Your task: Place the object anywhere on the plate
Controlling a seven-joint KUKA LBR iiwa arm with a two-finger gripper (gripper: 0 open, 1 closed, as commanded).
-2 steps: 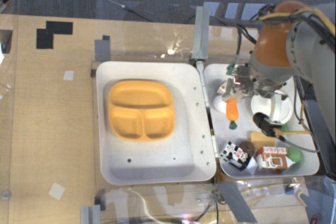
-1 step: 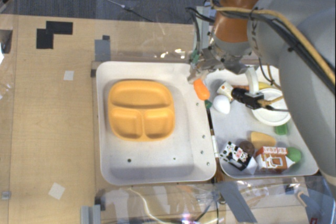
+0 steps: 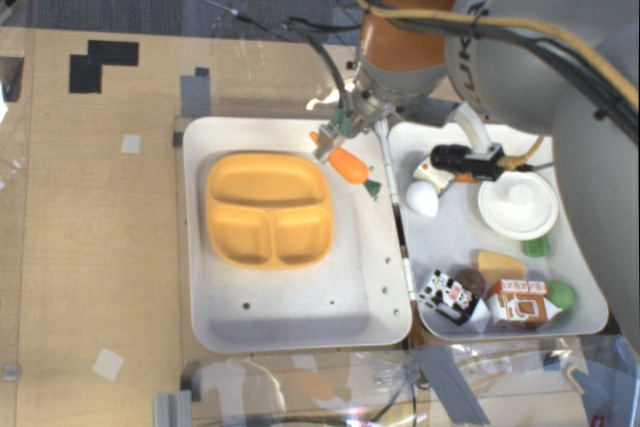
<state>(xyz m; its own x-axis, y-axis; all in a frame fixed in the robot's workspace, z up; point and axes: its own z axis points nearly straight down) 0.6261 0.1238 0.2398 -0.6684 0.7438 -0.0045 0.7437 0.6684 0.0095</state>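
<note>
A yellow divided plate [image 3: 268, 209] lies in the left white bin [image 3: 300, 320]. An orange toy carrot [image 3: 350, 165] with a green top hangs slanted just off the plate's upper right corner, over the bin floor. My gripper [image 3: 331, 139] comes down from the arm at the upper right and is shut on the carrot's thin end; a bit of orange shows on the far side of the fingers.
The right bin [image 3: 580, 315] holds a white egg [image 3: 423, 200], a white round dish [image 3: 517, 203], a cheese wedge [image 3: 500, 265], a cow-print carton [image 3: 448, 295], a red-and-white carton [image 3: 520, 303] and green pieces [image 3: 562, 295]. The rim between the bins [image 3: 400, 225] runs just right of the carrot.
</note>
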